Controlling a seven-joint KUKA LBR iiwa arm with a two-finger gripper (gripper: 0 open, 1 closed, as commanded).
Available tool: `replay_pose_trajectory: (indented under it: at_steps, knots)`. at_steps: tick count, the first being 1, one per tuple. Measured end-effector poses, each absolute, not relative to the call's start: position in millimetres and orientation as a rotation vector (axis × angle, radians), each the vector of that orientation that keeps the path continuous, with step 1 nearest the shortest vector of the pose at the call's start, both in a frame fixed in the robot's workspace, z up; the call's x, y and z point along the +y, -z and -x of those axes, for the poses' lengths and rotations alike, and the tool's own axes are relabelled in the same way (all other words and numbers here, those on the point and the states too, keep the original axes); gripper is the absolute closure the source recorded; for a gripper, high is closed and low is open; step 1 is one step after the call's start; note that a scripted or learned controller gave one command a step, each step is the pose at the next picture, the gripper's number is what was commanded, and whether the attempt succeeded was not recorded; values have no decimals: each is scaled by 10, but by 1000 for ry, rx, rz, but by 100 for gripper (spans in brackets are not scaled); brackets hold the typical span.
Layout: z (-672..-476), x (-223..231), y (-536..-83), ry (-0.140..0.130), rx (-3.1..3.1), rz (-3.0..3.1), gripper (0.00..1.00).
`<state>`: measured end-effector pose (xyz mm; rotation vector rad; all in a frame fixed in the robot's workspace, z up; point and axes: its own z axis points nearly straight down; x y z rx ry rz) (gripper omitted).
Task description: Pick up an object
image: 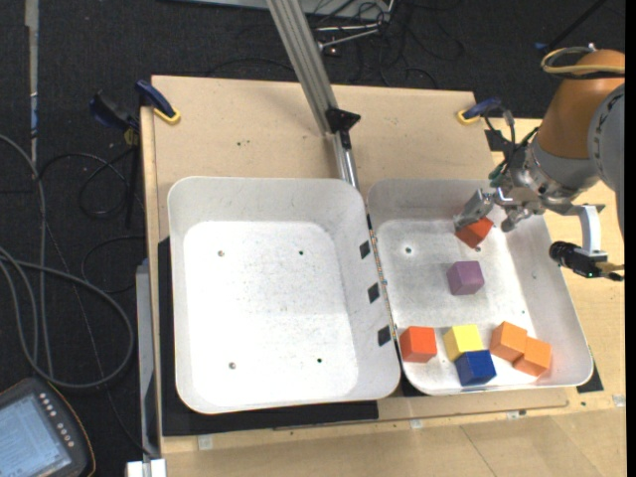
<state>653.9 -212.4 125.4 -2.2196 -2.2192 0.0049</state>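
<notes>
My gripper (491,215) hangs over the back of the right bin (558,296), its fingers spread apart. A tilted orange-red block (475,232) lies just under the left finger (468,210), and the right finger stands clear of it. Further forward in the same bin rests a purple cube (465,277). Along the front are an orange cube (418,343), a yellow cube (461,340), a blue cube (476,367) and two more orange blocks (522,347).
The left bin (189,266) sits beside the right one, sharing a raised rim with black clips (375,291). A metal pole (310,63) slants in from the back to that rim. Clamps hold the board's back corners.
</notes>
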Motion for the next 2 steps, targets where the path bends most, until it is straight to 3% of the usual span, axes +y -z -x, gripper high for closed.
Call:
replay_pose_trajectory:
  at_steps: [1,2]
  knots:
    - [-6535,-2116,-932,-3,-2223,2218,0]
    - [-6547,-2117,-1058,-1,-2227,2219,100]
